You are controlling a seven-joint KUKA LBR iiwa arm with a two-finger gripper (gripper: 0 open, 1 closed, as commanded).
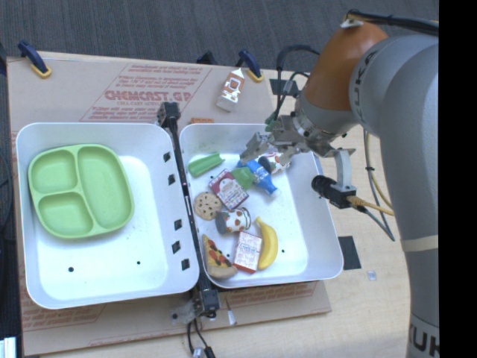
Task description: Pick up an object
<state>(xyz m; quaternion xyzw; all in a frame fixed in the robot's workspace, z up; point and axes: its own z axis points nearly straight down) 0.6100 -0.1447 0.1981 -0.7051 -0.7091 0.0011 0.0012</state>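
Note:
My gripper (262, 152) hangs low over the far part of the right bin (317, 237), reaching in from the right. Right under and beside it lie a blue packet (263, 178) and a small green item (243, 176). A small red-and-white thing (281, 159) sits against the gripper's near side; I cannot tell whether it is held. Nearer the front of that bin lie a green pickle-shaped piece (205, 162), a red-framed card (230, 192), a cookie (203, 204), a small can (238, 221), a banana (267, 244), a red packet (247, 252) and a pizza slice (216, 256).
The left bin (112, 274) holds a green divided plate (78, 189). A small carton (232, 89) lies on the cardboard (141, 88) behind the bins. A black divider with clips (177, 185) runs between the bins. The arm's grey body (402, 125) fills the right.

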